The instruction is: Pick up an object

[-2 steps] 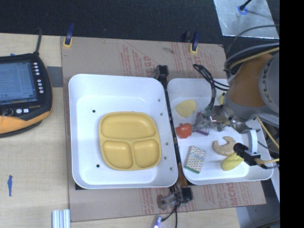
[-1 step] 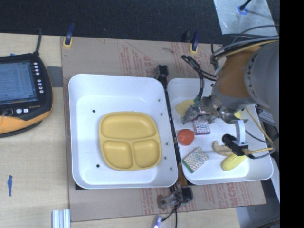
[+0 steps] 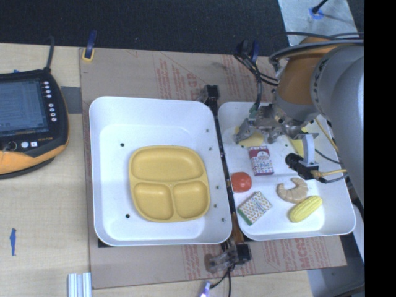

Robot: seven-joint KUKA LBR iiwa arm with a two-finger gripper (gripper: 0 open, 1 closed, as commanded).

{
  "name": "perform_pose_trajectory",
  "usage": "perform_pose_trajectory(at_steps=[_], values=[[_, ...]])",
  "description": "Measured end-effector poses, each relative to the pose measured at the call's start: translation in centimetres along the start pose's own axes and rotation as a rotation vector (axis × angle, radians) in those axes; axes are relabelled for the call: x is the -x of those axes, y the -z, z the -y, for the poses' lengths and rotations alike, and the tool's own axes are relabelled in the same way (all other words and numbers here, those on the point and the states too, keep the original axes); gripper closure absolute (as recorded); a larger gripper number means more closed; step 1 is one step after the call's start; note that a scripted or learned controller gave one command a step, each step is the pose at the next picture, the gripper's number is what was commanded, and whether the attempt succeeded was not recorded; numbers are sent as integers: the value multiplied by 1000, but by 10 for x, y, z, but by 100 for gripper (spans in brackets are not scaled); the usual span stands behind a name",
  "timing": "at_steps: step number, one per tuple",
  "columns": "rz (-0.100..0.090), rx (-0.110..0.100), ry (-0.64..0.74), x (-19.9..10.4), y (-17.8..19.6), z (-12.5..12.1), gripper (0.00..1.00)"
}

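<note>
2 jaws [image 3: 267, 130] spread wide above yellow obj [image 3: 252, 140], holding nothing.

Even, fairly bright overhead light; white bins [image 3: 154, 113] near glare, soft shadows at their rims. Slight overall softness, mild compression noise.

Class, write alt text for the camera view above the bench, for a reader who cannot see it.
A grey and orange robot arm lowers its end effector into the back of the right bin, which holds a red box, a tomato, a croissant, a corn cob and a green packet. The left bin holds a yellow divided tray.
</note>
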State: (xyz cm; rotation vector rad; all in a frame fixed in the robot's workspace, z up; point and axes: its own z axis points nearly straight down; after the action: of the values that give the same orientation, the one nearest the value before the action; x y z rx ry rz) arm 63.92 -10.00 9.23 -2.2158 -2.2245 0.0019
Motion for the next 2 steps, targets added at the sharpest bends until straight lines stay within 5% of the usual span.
perform_pose_trajectory(at_steps=[1,2], values=[[-1,-8,2,1,9,1,100],[-1,-9,2,1,9,2,0]])
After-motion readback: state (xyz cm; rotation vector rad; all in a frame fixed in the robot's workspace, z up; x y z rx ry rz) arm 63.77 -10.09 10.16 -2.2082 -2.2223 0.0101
